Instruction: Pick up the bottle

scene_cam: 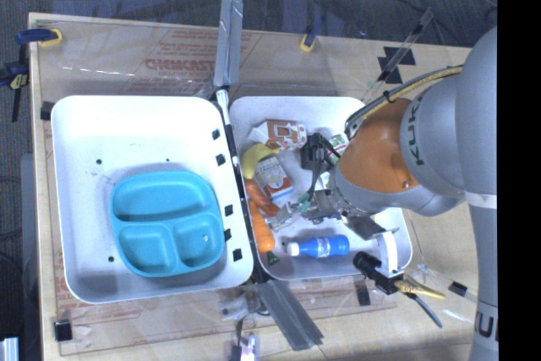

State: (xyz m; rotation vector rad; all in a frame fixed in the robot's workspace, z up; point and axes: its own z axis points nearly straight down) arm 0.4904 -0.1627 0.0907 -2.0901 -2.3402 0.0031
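One blue bottle [321,247] lies in the right bin [338,107], with one carrot [261,226] and cartons crowding just beside it; can't tell the fingers' state.

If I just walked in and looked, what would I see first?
Probably the big grey arm with its orange band, reaching in from the right and hanging over the right bin. Next, the bright blue tray with three compartments, lying in the left bin. Then the blue bottle with a white cap, lying on its side near the front of the right bin, beside a jumble of orange and yellow things.
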